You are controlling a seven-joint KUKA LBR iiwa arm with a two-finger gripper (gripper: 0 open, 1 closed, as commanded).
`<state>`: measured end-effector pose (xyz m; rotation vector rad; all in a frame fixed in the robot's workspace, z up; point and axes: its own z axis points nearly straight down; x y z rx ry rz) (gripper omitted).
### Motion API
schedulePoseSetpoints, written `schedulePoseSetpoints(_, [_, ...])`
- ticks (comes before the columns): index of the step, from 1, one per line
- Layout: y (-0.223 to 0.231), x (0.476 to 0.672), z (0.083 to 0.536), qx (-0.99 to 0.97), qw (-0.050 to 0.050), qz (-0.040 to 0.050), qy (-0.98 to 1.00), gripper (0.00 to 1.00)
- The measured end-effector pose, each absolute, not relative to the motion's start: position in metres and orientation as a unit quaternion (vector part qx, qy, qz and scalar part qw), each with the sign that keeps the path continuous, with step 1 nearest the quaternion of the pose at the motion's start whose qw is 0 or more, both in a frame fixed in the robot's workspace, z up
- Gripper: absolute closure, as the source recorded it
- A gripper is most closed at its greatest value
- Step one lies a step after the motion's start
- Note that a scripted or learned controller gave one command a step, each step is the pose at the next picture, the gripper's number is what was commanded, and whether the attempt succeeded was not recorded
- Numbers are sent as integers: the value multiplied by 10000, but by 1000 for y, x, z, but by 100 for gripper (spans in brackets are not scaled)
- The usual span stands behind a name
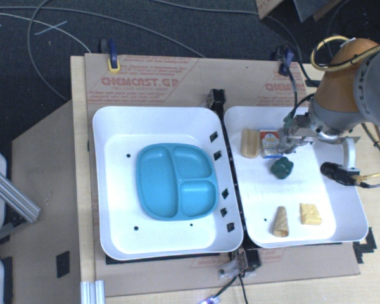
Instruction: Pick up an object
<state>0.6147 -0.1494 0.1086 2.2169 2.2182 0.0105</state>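
The right bin (342,230) holds several small objects. A tan block (249,143) stands near its far left. Beside it lies a small white box with red and blue print (268,142). A dark green lump (281,167) sits just in front of the box. Closer to the front lie a tan cone (280,221) and a pale yellow block (310,213). My gripper (287,139) reaches in from the right and hangs low at the right end of the printed box, just behind the green lump. Nothing visibly sits between its tips.
The left bin (107,170) bears a blue divided plate (177,180). A black ridge with clips (223,163) separates the two bins. The grey arm with its orange band (345,75) stretches over the right bin's far right corner.
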Motion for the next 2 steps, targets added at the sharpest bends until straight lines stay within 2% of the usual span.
schedulePoseSetpoints(1, [-144, 613, 171, 7065, 28, 20, 7077, 100])
schedulePoseSetpoints(2, [-138, 621, 231, 7063, 34, 25, 7079, 100])
